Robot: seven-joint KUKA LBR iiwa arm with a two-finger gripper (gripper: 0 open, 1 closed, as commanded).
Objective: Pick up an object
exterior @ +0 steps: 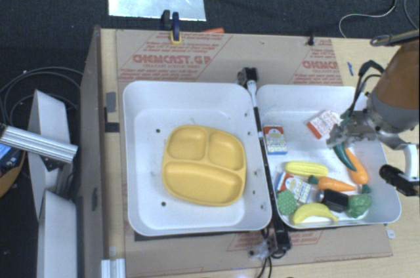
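Hovering over the carrot (357, 167), my gripper (342, 138) had lifted nothing; I couldn't tell its grip state.

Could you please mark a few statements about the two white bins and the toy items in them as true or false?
1. The yellow three-compartment plastic tray lies in the left white bin. True.
2. The yellow toy banana lies in the left bin. False: it lies near the front of the right white bin, beside the green toy broccoli.
3. The gripper is over the right bin, close to the orange toy carrot. True.
4. The divided tray holds toy food. False: its compartments are bare.
5. The small red, white and blue carton lies by the right bin's left wall. True.
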